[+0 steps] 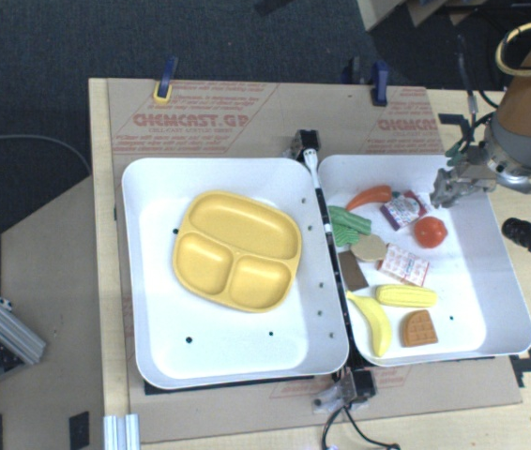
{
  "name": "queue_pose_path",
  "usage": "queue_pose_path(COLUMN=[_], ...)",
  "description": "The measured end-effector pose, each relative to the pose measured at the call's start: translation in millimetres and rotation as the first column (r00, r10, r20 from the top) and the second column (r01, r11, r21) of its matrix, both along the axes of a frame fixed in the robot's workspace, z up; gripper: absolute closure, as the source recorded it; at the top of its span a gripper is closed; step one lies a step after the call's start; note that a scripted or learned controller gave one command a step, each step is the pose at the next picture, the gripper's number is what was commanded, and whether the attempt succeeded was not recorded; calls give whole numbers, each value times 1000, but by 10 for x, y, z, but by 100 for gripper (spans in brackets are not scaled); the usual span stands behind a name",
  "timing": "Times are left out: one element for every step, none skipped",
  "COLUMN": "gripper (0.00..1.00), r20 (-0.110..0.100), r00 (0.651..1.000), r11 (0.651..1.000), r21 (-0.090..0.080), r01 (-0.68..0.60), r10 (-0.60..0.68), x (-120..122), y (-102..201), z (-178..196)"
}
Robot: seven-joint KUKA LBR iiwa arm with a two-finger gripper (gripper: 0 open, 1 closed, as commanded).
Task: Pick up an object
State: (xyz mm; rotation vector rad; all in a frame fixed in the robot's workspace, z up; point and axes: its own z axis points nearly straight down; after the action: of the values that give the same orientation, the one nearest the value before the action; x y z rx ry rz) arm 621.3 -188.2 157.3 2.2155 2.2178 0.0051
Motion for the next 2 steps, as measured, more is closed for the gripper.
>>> queue_pose_path(gripper=[100,100], r20=[3,-3], r00=[1000,1000], r11=[1000,1000], r21=[-1,1], r01=[0,0], r10=[0,0], x=[12,20], y=[-4,-5], z=[655,683])
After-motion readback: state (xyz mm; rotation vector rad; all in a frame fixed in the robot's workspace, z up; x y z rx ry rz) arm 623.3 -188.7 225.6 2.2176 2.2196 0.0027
